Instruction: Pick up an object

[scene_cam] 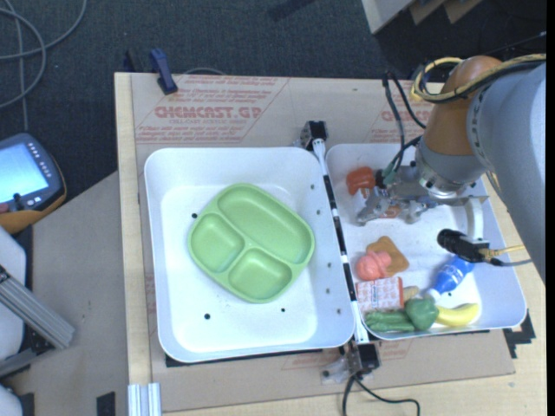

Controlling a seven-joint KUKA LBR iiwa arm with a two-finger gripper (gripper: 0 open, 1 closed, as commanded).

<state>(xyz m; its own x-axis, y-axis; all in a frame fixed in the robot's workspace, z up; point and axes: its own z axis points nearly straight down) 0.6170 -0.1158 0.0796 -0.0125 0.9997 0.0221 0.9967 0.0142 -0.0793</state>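
The arm reaches in over the right bin [513,295] from its right side, and the gripper [376,212] hangs low in the far half of that bin, near the wall it shares with the left bin [165,232]. How far the gripper is open cannot be told from this angle, and nothing can be seen held in it. A small red object [361,180] lies just beside it, toward the bin's far left corner. Toward the near edge lie a pink and orange toy [379,260], a red and white packet [379,294], a green vegetable [411,316], a yellow banana [459,315] and a blue bottle [451,276]. The left bin carries a green divided plate [251,242] at its middle.
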